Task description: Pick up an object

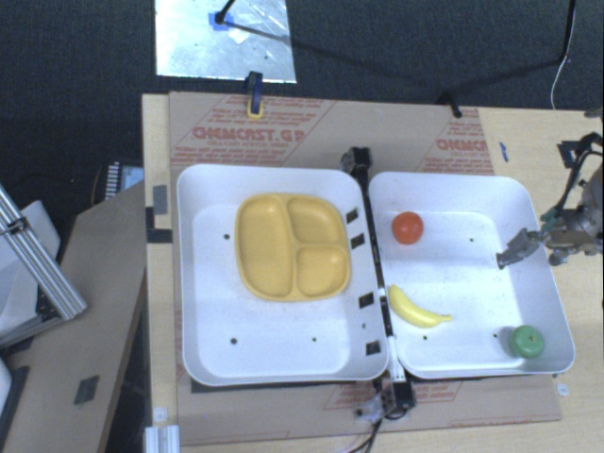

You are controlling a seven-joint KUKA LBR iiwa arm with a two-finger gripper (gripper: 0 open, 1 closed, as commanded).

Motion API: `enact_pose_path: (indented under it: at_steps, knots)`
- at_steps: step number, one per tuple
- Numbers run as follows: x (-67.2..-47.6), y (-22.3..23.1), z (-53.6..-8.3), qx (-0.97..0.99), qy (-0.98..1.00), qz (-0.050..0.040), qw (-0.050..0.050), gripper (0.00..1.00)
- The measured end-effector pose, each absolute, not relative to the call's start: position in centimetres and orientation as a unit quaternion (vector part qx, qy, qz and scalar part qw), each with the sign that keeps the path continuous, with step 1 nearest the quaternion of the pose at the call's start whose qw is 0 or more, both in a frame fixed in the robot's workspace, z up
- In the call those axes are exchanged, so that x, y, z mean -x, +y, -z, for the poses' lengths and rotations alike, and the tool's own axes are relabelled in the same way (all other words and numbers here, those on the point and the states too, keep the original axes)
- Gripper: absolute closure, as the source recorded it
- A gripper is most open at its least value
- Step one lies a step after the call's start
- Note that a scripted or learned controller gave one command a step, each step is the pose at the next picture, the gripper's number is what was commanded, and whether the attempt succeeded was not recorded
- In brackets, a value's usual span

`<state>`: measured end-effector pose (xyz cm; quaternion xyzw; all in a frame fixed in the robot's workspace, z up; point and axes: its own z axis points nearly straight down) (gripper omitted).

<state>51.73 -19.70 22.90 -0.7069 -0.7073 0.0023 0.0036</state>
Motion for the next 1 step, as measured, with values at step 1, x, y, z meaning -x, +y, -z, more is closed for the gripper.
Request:
enact_pose_path:
  at_steps: [1]
  knots:
    - [-51.97, -19.67, -23.40, 0.706, -0.708, 0.0002, -0.001, 0.00]
